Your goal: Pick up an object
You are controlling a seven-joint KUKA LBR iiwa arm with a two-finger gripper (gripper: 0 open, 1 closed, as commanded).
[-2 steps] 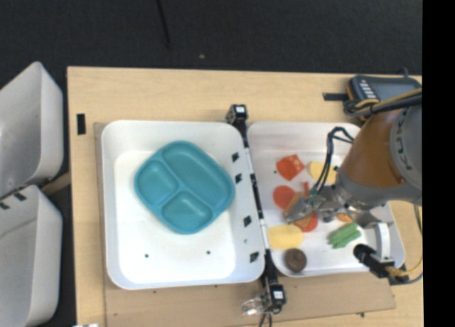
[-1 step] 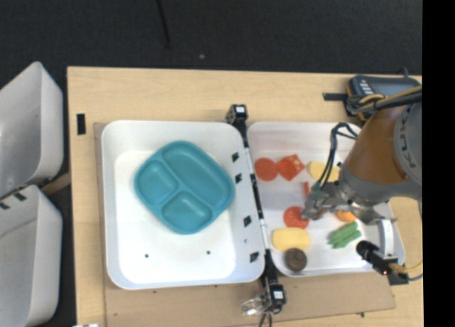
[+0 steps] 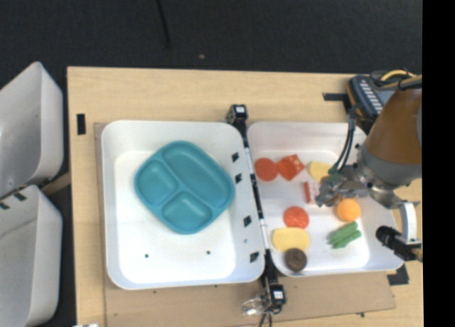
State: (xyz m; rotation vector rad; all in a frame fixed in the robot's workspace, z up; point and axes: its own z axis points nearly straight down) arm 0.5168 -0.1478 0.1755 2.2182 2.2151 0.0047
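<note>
One camera sits high above the bench (image 3: 213, 94) and looks down on it at a slant. It is far enough away to take in nearly the whole wooden top, with dark floor past the far edge at the top of the picture. The two white bins lie side by side in the middle of the view: the left bin (image 3: 114, 197) with the blue divided plate (image 3: 185, 186) in it, and the right bin (image 3: 284, 133) with the small toy foods. The arm (image 3: 394, 141) comes in from the right side of the picture, over the right bin's right edge. Two white blocks (image 3: 25, 176) stand off the bench's left edge.
</note>
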